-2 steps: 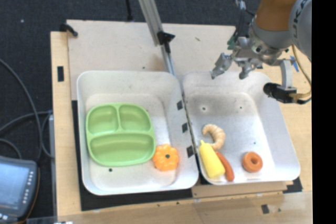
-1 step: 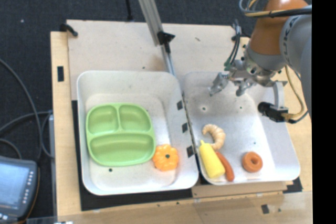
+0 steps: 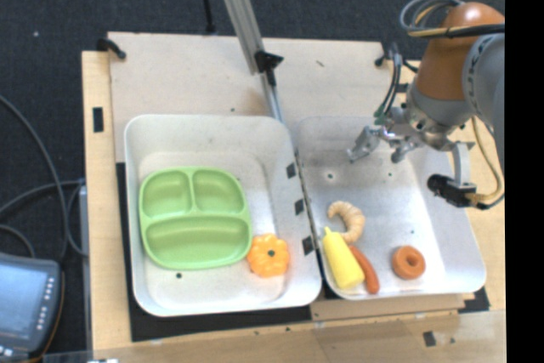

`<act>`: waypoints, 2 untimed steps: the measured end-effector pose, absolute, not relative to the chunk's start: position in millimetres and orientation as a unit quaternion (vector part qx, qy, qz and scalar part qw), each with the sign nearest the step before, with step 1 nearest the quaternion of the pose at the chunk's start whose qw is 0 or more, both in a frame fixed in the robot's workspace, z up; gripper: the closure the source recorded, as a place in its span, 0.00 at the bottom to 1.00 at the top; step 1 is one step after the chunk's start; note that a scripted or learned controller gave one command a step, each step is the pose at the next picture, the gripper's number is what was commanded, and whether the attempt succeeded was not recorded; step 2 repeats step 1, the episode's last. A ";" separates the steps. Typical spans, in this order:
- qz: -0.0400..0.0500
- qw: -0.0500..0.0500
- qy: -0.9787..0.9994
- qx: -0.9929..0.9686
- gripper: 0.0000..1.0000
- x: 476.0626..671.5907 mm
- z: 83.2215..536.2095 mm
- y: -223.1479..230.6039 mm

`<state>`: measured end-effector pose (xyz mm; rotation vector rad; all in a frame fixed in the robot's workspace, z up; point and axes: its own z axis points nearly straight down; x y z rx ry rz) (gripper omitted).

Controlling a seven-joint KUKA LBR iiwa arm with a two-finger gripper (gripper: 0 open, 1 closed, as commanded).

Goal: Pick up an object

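**Arm poised above the right bin, nothing taken yet**

Nearest the camera, along the right bin's [image 3: 442, 217] front edge, lie a yellow corn cob [image 3: 342, 261], a carrot [image 3: 366, 270], a shrimp [image 3: 348, 218] and a doughnut [image 3: 409, 263], likely targets clustered together. The left bin [image 3: 212, 132] holds a green divided plate [image 3: 194, 217] and a small pumpkin [image 3: 269, 255]. Farther back, the gripper [image 3: 381, 145] hangs spread and empty over the bin's far end.

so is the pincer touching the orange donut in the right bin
Apart. The camera view shows the pincer up at the far end of the right bin, with bare white floor between it and the orange donut near the front edge.
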<state>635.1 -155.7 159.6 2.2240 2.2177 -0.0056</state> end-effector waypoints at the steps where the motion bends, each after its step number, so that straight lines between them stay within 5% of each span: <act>1: -0.002 0.000 0.706 0.708 0.00 642.7 107.6 -187.8; 2: -0.002 0.000 0.706 0.708 0.00 642.7 107.6 -187.8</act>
